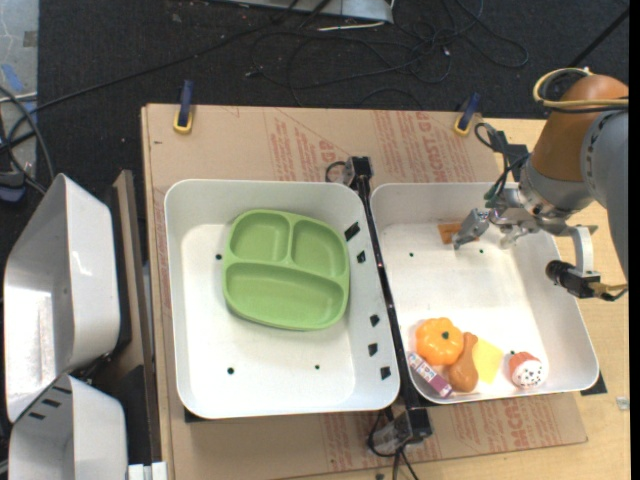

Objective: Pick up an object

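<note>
My gripper (pixel 472 230) is low over the far part of the right bin (pixel 500 283), reaching in from the right. A small orange piece (pixel 449 233) lies on the bin floor just left of the gripper's tip, very close to it; I cannot tell whether they touch. At the bin's near edge a cluster of toys lies together: an orange pumpkin (pixel 438 340), a brown drumstick (pixel 464 368), a yellow piece (pixel 488 360), a white and red speckled toy (pixel 526 370) and a purple bar (pixel 429 372).
The left bin (pixel 190 268) holds a green divided plate (pixel 287 270). A black divider (pixel 372 268) runs between the two bins. The arm's grey body and orange band (pixel 580 138) stand over the right bin's far right corner.
</note>
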{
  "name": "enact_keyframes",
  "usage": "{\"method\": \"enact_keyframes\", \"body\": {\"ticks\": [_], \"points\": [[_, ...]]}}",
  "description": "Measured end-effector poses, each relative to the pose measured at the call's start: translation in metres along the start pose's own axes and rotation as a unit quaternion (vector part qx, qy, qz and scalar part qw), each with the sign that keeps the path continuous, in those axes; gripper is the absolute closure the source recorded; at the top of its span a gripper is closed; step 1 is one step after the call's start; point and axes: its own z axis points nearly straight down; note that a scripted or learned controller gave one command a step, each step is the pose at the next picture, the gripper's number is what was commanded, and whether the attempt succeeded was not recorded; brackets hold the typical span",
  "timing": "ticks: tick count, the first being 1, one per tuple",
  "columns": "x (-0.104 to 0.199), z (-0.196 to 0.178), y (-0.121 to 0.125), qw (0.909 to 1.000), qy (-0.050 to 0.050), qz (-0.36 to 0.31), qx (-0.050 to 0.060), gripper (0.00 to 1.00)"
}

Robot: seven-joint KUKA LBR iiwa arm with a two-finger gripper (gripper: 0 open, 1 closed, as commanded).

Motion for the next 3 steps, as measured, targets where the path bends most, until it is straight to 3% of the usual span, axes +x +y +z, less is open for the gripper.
{"method": "enact_keyframes", "body": {"ticks": [1, 3], "points": [[0.0, -0.013, 0.001, 1.0, -0.001, -0.001, -0.003, 1.0], [0.0, -0.104, 0.009, 1.0, -0.001, 0.0, -0.005, 1.0]]}}
